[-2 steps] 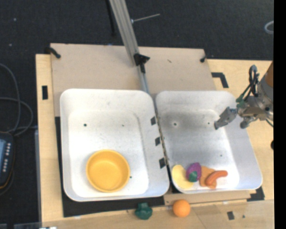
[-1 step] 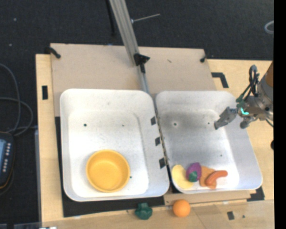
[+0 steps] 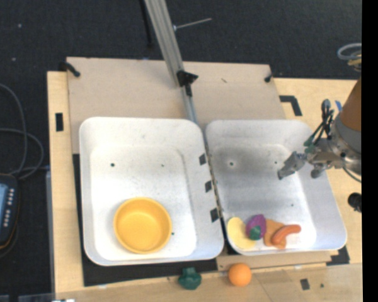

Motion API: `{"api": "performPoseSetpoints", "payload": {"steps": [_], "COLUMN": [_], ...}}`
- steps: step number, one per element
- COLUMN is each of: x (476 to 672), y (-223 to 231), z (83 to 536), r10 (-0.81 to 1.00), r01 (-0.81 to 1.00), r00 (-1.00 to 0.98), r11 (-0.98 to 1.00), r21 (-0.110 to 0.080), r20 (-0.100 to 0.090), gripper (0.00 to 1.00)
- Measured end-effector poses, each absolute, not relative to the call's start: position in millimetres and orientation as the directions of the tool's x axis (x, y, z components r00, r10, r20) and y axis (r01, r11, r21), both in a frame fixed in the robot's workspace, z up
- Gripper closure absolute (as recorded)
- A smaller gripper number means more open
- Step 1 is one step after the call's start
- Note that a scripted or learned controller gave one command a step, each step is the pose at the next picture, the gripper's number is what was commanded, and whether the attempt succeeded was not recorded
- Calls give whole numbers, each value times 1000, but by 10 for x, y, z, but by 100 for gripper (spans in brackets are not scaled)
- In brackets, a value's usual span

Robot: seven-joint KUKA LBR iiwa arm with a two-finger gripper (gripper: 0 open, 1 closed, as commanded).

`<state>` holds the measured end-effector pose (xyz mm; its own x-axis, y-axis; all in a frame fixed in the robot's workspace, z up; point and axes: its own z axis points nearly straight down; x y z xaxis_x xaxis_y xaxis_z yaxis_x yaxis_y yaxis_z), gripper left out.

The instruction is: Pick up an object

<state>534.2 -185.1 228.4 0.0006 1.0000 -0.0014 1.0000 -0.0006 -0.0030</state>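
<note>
**Orange, purple and yellow toys bunched in right bin's near corner**

Lying together at the near edge of the right bin (image 3: 252, 168): a pale yellow piece (image 3: 235, 229) leftmost, a purple piece (image 3: 257, 222) with a green bit just beside it, then an orange wedge (image 3: 272, 226) and an orange-red sausage shape (image 3: 285, 232) rightmost. All touching or nearly so, none lifted, none gripped.

Farther and to the right, over the same bin: gripper (image 3: 294, 165), grey, pointing left and well apart from the toys, with nothing seen in it. Spread or pressed together: cannot tell. Behind it, arm (image 3: 349, 128) reaching in from the right, orange band at the edge of the view.

In the left bin (image 3: 138, 162), near side: a yellow bowl (image 3: 142, 224), upright.

On the bench (image 3: 60, 93), just outside the bins' near edges: an orange ball (image 3: 239, 274) and, to its left, a small green thing (image 3: 189, 278).

Beyond, a metal rail (image 3: 167, 36) slanting from the far side down to the gap between the bins. Far left, off the bench, a dark pendant (image 3: 0, 209) with cables.
</note>
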Motion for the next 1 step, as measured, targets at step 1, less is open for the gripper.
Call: {"api": "performPoseSetpoints", "payload": {"steps": [1], "x": [5308], "y": [-1872], "z": [1861], "r10": [1000], "r01": [1000], "r00": [1], "r11": [-1], "r21": [-3], "r20": [-1], "gripper": [0]}}
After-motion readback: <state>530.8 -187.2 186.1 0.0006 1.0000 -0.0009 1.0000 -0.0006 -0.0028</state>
